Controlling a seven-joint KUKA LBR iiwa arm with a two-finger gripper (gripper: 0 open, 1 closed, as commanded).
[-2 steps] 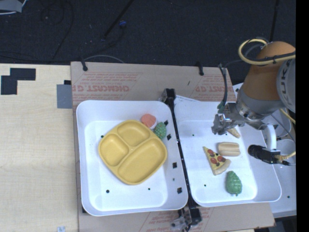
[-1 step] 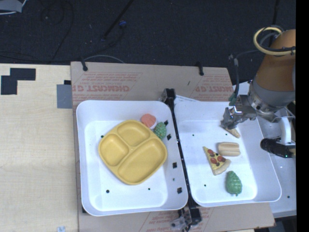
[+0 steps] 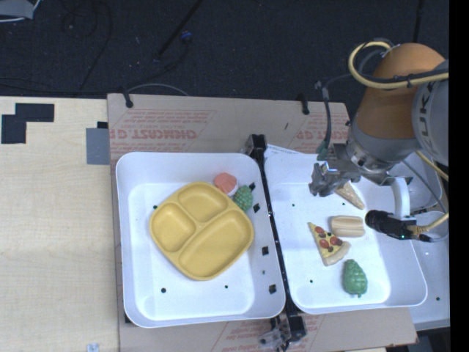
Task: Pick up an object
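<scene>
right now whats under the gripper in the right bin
A tan wedge-shaped piece pokes out from beneath the gripper, lying on the right bin floor. The end nearest the gripper is covered, so whether it is being touched cannot be told.

— What's in the right bin [image 3: 410, 288]?
— 4 toys: pizza slice [image 3: 327, 243], hot dog [image 3: 346, 226], green lump [image 3: 355, 277], and a wedge [image 3: 352, 195] (tan) by the gripper [image 3: 325, 181].
— Left bin [image 3: 139, 299]?
— Yellow 3-compartment plate [image 3: 202, 229].
</scene>
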